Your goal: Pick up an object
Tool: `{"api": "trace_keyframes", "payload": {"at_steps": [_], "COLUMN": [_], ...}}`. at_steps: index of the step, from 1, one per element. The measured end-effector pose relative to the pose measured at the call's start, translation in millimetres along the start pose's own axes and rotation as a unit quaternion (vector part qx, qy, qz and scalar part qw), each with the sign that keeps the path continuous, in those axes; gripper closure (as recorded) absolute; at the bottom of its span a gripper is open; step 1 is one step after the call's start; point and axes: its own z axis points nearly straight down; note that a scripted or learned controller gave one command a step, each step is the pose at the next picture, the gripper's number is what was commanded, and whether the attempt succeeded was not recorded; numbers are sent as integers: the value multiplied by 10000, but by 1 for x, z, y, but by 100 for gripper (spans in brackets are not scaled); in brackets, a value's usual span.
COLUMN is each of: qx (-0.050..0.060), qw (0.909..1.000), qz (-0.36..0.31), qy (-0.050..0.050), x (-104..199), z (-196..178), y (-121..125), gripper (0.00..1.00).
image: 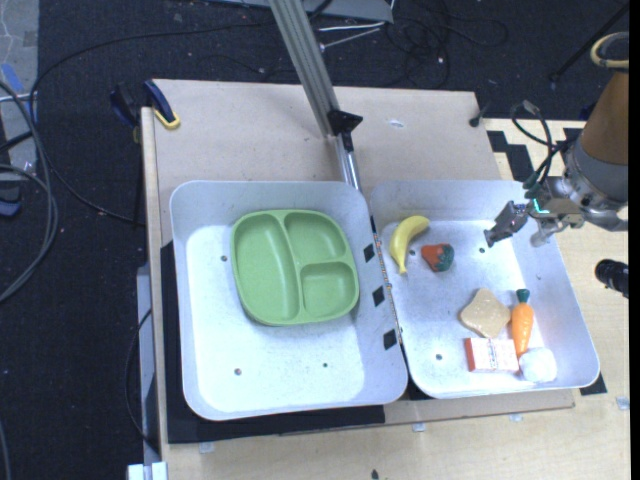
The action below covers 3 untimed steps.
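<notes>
The right bin (560, 268) holds a yellow banana (407, 240), a small red strawberry-like toy (437, 257), a beige bread slice (486, 313), an orange carrot (521, 326), a red and white box (491, 354) and a white ball (538, 365). My gripper (524, 228) hangs over the bin's far right part, to the right of the strawberry toy and above the bread slice in the view. Its two fingers are spread open with nothing between them.
The left bin (200, 308) carries a green divided plate (296, 266). A slanted metal pole (305, 53) rises from the bench behind the bins. The wall between the two bins (385, 298) runs just left of the banana.
</notes>
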Motion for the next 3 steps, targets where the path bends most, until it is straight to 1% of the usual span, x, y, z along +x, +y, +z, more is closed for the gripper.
{"api": "trace_keyframes", "payload": {"at_steps": [1,2,3], "qx": [-18,3,-1], "qw": [10000,10000,10000], "qz": [-3,9,12], "qy": [-4,2,0], "x": [0,1,-5], "z": [-2,45,91], "y": [1,-7,-10], "gripper": [0,0,0]}}
